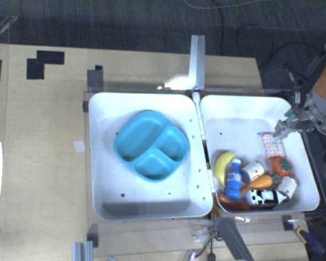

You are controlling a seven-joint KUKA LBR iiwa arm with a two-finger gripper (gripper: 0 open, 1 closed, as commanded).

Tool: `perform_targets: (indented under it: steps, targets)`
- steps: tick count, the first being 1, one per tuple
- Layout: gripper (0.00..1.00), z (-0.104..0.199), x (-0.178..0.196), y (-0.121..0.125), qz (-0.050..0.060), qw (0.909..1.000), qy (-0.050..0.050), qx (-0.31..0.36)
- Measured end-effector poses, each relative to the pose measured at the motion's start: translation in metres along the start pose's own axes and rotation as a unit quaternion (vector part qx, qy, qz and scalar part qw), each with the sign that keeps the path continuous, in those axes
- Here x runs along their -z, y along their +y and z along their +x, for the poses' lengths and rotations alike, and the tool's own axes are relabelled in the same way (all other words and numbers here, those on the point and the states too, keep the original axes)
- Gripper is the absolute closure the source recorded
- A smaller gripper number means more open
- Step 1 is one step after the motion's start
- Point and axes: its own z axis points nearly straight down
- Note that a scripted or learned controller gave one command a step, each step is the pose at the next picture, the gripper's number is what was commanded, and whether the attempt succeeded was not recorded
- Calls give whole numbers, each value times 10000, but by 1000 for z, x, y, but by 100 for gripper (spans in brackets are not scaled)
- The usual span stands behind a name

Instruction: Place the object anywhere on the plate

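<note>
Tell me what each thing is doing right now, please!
Plate: lying flat in the left bin, nothing on it.
Banana: lying in the right bin, against the bottle.
Bottle: lying on its side in the toy pile.
Carrot: lying across the pile.
Tomato: sitting beside the carrot.
Pink packet: lying flat by the gripper.
Gripper: over the right bin, holding nothing I can see.

A blue plate (151,143) with three compartments lies flat in the middle of the left bin (106,200), turned at a slant. The objects lie heaped in the right bin's (244,110) near corner: a yellow banana (223,166), a blue bottle (234,181), a carrot (259,182).
</note>
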Motion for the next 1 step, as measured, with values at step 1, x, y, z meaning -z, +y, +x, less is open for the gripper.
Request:
perform_targets:
  steps: [1]
  targets:
    - [100, 6, -49, 68, 8, 9989, -2, 465]
